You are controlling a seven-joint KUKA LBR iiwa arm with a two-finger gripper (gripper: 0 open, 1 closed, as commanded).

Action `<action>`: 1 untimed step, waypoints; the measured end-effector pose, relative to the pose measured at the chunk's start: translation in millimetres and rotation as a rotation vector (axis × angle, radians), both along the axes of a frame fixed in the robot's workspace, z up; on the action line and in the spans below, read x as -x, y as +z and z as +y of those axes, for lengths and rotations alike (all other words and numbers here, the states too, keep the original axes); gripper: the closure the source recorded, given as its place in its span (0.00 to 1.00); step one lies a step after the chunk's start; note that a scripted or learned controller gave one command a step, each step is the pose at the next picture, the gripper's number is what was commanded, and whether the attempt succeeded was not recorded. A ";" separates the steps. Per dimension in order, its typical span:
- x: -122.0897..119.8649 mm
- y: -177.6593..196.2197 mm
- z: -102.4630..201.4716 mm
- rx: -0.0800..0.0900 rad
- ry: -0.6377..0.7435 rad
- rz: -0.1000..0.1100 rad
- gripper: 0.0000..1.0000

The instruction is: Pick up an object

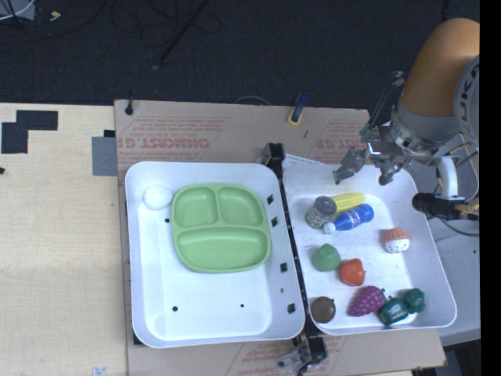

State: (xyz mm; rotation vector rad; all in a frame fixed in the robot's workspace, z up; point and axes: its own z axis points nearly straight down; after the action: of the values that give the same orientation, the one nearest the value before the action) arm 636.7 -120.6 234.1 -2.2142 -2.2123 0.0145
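One fixed overhead camera, slanting onto both bins [137,233].

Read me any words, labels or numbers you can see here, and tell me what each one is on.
Red print on the cardboard sheet under the bins: upside down and too blurred to read.
Red print on the cardboard's front edge: too small to read.
Can and blue bottle: no legible labels.

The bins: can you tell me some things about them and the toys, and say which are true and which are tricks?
1. The green plate lies in the left bin. True.
2. The purple grapes sit on the green plate. False: they are in the right bin.
3. The tool hangs over the right bin's far edge. True.
4. The tool holds the blue bottle. False: the bottle lies in the right bin, apart from the tool.
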 end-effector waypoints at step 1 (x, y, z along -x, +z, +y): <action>-2.2 8.4 -0.1 0.001 0.002 -0.013 0.00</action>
State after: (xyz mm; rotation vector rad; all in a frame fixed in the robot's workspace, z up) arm 639.0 -120.7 242.5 -2.2194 -2.2212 0.0021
